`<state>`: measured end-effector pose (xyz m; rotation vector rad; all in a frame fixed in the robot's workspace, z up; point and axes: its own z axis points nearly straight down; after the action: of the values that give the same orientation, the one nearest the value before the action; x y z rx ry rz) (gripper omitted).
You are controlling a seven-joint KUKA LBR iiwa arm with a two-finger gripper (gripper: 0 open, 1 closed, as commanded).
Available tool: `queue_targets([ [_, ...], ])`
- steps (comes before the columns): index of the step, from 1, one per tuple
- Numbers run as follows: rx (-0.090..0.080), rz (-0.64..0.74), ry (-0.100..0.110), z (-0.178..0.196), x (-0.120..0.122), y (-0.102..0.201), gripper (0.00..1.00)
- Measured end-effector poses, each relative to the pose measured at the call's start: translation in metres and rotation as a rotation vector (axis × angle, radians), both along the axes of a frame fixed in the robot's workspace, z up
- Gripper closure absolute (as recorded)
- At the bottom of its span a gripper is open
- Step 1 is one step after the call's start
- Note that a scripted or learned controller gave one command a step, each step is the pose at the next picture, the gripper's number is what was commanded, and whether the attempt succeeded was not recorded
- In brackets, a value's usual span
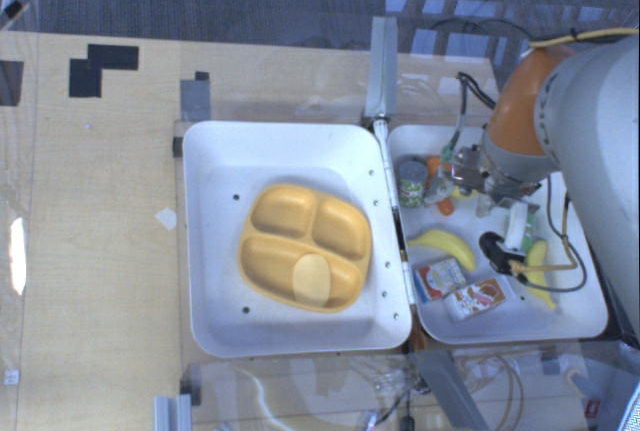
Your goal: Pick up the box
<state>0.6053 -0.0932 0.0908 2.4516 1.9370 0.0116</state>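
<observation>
The box (476, 298), red and white and lying flat, rests near the front of the right bin (590, 319). A second, smaller red and white packet (441, 277) lies just to its left. My gripper (468, 177) hangs over the back middle of that bin, well behind the box and apart from it. The grey arm with its orange band (525, 104) covers the bin's back right corner.
The right bin also has a green-labelled can (411, 181), a banana (445, 242), a second banana (541, 265) at the right and small orange pieces (445, 207). In the left bin (215, 219) sits a yellow compartment tray (300, 237) with a pale oval piece (311, 279).
</observation>
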Motion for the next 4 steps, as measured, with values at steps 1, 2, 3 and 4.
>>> queue_targets([
  [1,0.007,0.128,0.005,-0.001,-0.115,0.008,0.0],
  [2,0.006,0.116,0.003,-0.002,-0.032,0.002,0.0],
  [3,0.006,0.123,-0.003,0.011,-0.03,0.004,1.0],
  [4,0.011,-0.314,0.005,-0.001,-0.022,0.01,1.0],
])
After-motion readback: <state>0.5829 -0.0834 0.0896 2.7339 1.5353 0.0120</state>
